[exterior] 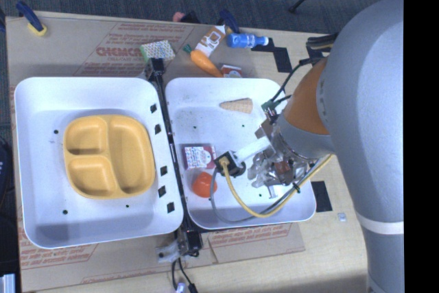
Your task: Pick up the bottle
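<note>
Bulky grey arm [370,113], orange band [309,106] above the wrist, metallic gripper [271,171] below the band, yellow cable [250,206] looping beneath the gripper.

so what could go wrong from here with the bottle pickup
1. The gripper is low in the right bin, but the blue bottle lies on the cardboard behind that bin. A grasp here would likely miss it.
2. The red packet and orange ball sit near the gripper, so it may grab or knock one instead.
3. The yellow cable loops along the bin floor and could snag.
</note>
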Robot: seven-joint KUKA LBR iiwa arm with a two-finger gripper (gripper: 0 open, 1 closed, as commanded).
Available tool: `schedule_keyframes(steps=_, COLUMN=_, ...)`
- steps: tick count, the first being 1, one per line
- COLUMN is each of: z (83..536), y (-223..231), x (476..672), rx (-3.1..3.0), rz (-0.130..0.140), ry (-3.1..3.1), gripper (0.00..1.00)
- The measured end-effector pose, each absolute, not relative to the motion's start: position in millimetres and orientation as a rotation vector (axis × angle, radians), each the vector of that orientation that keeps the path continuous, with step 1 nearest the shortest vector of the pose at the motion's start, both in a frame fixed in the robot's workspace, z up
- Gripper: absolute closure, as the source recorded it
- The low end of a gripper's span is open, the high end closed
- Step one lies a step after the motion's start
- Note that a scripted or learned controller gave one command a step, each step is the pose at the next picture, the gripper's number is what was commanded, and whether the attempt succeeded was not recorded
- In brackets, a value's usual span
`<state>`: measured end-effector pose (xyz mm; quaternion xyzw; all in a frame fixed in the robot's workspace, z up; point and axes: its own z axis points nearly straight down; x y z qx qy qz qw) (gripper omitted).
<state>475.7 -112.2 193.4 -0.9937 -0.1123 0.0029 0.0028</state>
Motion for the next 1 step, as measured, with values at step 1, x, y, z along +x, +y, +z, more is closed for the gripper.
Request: schedule_keyframes(steps=1, z=259.0, y=-197.7, x=476.1, rx=-3.109, rz=0.004, ry=-0.425, gripper=1.0)
